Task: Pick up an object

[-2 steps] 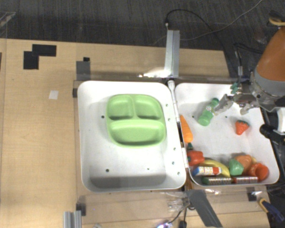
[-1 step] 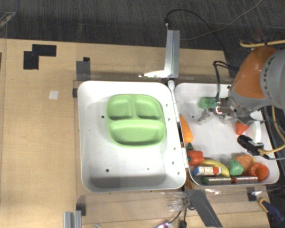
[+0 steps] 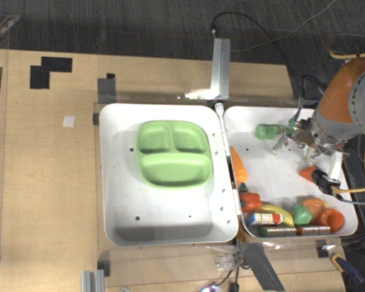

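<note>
Camera view: gripper [image 3: 290,140] low in the right bin [image 3: 264,178], next to the green object [image 3: 266,131] at the bin's back.

Green object looks like small toy plastic: light, stiff, probably slick; take it across its narrow middle. Can't tell the jaw state, wrist blurs them. Bare floor around it, back wall close behind, so approach from above. Front wall is crowded: carrot [image 3: 238,166], banana [image 3: 271,215], orange cup [image 3: 334,220] touching neighbours, poor finger clearance. Left bin [image 3: 118,181] holds a green tray [image 3: 173,152].
</note>
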You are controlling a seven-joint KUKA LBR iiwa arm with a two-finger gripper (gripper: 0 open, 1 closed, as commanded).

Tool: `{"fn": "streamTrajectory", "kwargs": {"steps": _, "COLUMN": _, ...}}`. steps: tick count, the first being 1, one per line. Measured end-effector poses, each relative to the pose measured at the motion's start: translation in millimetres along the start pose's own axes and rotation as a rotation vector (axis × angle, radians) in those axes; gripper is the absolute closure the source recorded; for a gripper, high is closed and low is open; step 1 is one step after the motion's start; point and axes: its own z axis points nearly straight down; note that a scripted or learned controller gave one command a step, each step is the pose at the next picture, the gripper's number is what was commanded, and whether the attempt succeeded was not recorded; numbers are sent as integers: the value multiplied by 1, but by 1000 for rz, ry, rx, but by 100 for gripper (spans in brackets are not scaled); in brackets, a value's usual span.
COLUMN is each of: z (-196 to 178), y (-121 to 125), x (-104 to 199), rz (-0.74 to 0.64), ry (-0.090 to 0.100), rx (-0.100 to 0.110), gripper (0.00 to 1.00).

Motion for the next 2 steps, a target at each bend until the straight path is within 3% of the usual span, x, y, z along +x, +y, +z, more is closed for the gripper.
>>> {"fn": "streamTrajectory", "kwargs": {"steps": 1, "z": -89, "y": -14, "x": -21, "rz": -241, "ry": 0, "rx": 2, "gripper": 0}}
{"fn": "streamTrajectory", "kwargs": {"steps": 2, "z": 0, "y": 17, "x": 19, "rz": -175, "ry": 0, "rx": 2, "gripper": 0}}
